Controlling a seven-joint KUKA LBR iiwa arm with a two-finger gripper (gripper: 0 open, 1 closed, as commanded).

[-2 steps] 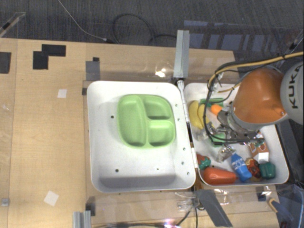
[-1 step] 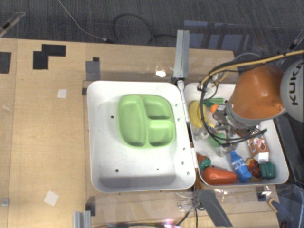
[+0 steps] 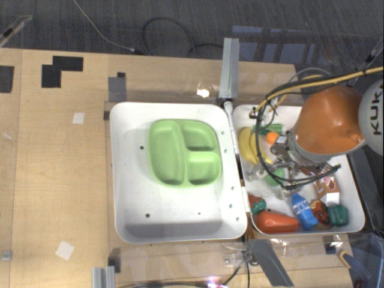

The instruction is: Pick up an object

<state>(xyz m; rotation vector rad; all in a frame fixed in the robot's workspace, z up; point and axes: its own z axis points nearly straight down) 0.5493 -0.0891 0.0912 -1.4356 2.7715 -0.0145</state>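
Honestly, I cannot tell the gripper's (image 3: 282, 174) state from up here; the orange wrist band (image 3: 327, 122) hides most of it as it hangs over the right bin (image 3: 359, 216). Using the yellow banana (image 3: 247, 144) as my landmark: the gripper sits just beside it, toward the bin's middle. The banana looks like light, smooth toy plastic, probably stiff and slippery, so I would grasp it across its narrow middle. The red pepper-like piece (image 3: 277, 222) lies well below the banana.
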